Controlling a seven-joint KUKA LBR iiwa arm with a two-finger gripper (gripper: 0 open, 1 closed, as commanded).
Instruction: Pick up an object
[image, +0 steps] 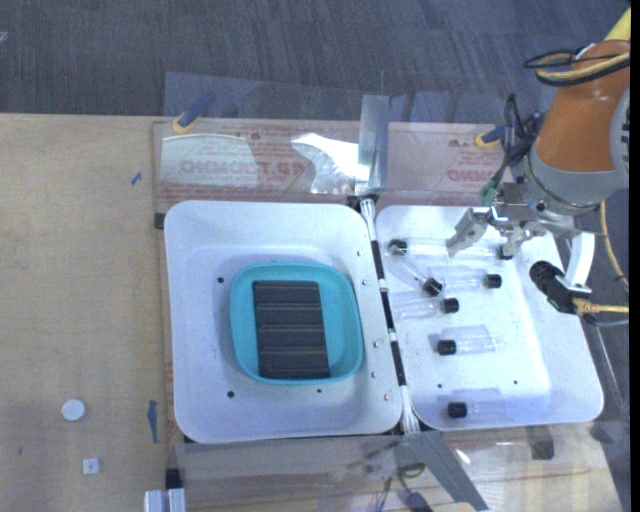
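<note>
Vials of clear plastic with small black caps lie scattered across the right bin (570, 390), a shallow white tray with rounded corners and a smooth, faintly glossy floor. One vial (398, 245) lies at the far left corner. Another vial (432, 287) lies at a slant nearer the middle, and a black cap (450, 305) sits just beside it. A further cap (492, 281) sits to the right of those, just nearer than my jaws. A fifth vial (446, 347) lies lengthwise in the middle of the tray, and the last vial (457, 409) lies along the near rim.

My jaws hang over the far part of this bin, parted, with nothing between them. My arm (575, 130), orange and rounded above the wrist, comes in from the right over the tray's far right corner.

The left bin (190, 300) touches the right one along a shared rim. It holds a square teal dish (240, 320) with soft corners, and in the dish lies a dark grey ribbed block (290, 330).

Open floor lies in the right bin's near right part, between the middle vial and the rim. The vials on the left lie close to the dividing edge. The tan desk (70, 250) stretches bare-grained to the left, bearing a small white disc (72, 409).
</note>
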